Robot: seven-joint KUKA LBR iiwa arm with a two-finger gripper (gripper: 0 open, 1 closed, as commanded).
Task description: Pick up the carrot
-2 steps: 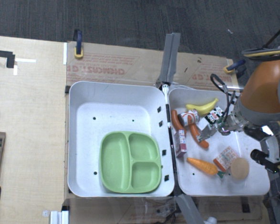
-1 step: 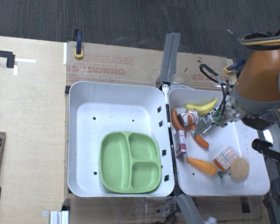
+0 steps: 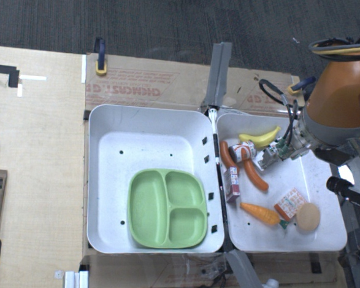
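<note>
Reaching in from the right, the grey arm with its orange band point(image 3: 340, 90) hung over the right-hand shallow white bin point(image 3: 321, 239), its small metal two-finger gripper point(image 3: 270, 158) low above the bin's upper middle. How far the gripper stood open could not be told from this slant, and nothing showed between its tips. It sat just beside a yellow banana point(image 3: 260, 137) and above the upper end of a reddish-orange sausage point(image 3: 256, 175). The slim orange carrot point(image 3: 261, 214), tapered and lying on its side with its point toward the left, rested on the bin floor near the front, well apart from the gripper. A red-and-white carton point(image 3: 290, 203) and a tan round bun point(image 3: 308, 217) lay just right of it. The left-hand white bin point(image 3: 104, 166) carried a pale green three-compartment plate point(image 3: 168, 208).
</note>
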